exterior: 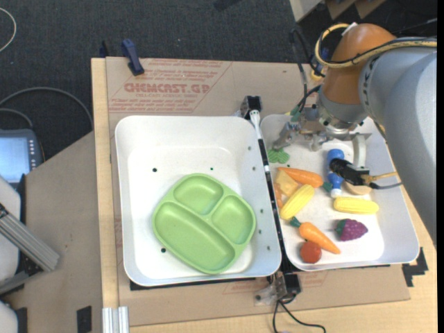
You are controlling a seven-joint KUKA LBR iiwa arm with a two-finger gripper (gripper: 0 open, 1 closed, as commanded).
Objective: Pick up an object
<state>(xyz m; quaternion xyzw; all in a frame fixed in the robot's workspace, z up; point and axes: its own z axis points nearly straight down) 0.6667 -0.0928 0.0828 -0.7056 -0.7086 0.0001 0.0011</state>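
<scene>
Item: carrot (300, 176), orange, tapered, lying in the right bin (395, 245).
Long axis near level, tip pointing right; it lies just below the gripper (312, 136), whose finger state cannot be told.

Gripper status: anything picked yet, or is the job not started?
Nothing looks picked. The gripper sits low at the far end of the right bin, with no item visible between its fingers. The toy food, including corn, carrot and grapes, lies in that bin. Grasp and lift remain.
</scene>
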